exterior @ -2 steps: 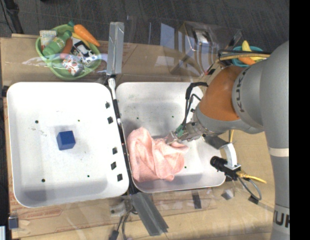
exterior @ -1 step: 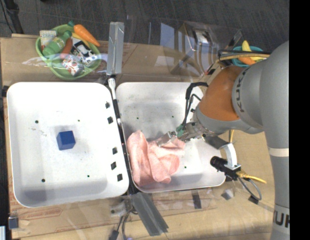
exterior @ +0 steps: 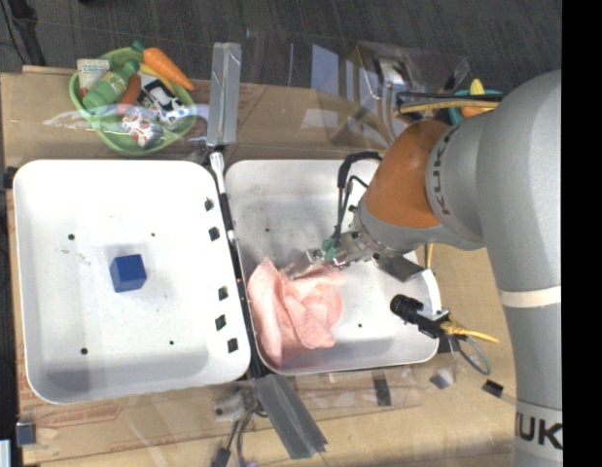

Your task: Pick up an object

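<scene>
A pink cloth (exterior: pixel 294 311) lies crumpled in the right bin (exterior: pixel 281 188), bunched against that bin's left wall and reaching toward its near edge, with its upper right corner stretching toward the middle of the bin. The jaws (exterior: pixel 332 252) sit right at that upper corner of the cloth, low over the bin floor, where a small green bit shows among the metal parts — whether they are spread or closed, and whether any cloth is caught between them, I cannot tell, since the wrist hides them from above. The arm (exterior: pixel 495 163) comes in from the right, its orange band (exterior: pixel 403 183) lying over the right half of the bin and its broad grey body covering the bin's far right corner. A black cable loops up from the wrist over the bin's back part. In the left bin (exterior: pixel 48 193), well apart from the cloth, a small blue cube (exterior: pixel 128 271) stands alone a little left of the middle. Both bins rest side by side on the surface (exterior: pixel 28 95), parted by a narrow divider with black clips. Behind the left bin, at the far left corner of the surface, a green bowl (exterior: pixel 116 139) holds a jumble of toys — an orange carrot (exterior: pixel 165 65) pokes out at the top.
</scene>
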You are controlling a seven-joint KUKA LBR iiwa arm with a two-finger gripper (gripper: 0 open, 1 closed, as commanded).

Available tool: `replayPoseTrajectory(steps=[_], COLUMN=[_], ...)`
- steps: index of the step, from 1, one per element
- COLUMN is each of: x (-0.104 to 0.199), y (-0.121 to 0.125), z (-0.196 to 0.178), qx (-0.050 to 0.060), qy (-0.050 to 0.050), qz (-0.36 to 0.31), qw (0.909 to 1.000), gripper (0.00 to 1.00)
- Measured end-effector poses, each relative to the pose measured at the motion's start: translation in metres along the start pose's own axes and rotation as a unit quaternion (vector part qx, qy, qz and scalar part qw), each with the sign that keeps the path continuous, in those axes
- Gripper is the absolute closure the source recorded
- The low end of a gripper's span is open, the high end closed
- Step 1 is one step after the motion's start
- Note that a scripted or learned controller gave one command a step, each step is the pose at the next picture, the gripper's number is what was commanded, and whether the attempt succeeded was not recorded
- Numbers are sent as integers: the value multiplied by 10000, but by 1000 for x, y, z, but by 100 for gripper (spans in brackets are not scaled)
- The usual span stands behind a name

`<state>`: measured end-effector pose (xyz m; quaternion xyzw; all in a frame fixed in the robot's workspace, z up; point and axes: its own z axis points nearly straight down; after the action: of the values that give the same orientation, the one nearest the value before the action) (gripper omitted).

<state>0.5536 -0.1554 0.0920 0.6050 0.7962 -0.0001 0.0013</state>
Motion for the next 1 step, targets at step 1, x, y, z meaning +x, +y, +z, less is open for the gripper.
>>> replayPoseTrajectory(steps=[1], x=[0], y=[0], z=[-9], qx=[10], qy=[-2], qz=[-21], qw=[10000], gripper=[100])
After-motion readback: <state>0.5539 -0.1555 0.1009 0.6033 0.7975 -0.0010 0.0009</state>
